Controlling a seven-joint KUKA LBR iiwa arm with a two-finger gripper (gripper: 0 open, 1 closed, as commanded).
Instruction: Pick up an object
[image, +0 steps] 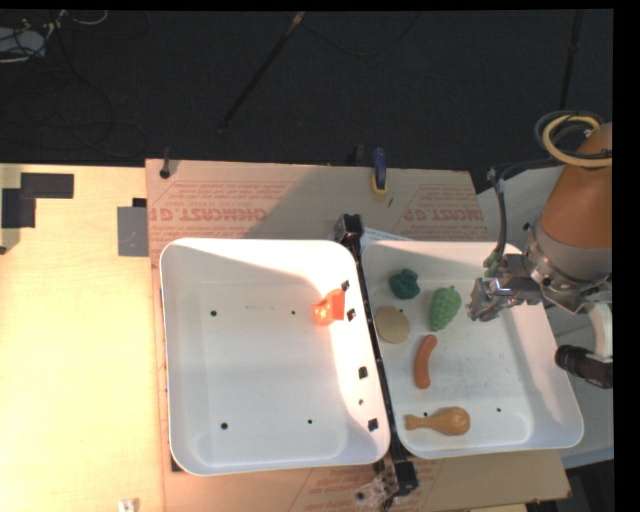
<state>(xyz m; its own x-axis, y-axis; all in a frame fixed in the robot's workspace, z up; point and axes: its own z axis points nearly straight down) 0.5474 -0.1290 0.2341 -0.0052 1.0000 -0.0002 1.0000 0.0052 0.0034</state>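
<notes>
- I see an orange toy (326, 309) in the left bin (200, 420), near the divider (365, 340).
- Right of the divider: a tan disc (392, 325), dark green piece (404, 284), light green piece (445, 307), sausage (425, 361), drumstick (441, 422).
- The gripper (484, 300) hangs just right of the light green piece; whether it grips, I cannot tell.

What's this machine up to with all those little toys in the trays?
A grey and orange robot arm reaches in from the right, its gripper over the right bin, near a light green toy. That bin also has a dark green piece, a tan disc, a sausage and a drumstick shape. An orange object sits in the left bin. Nothing looks lifted yet.
</notes>
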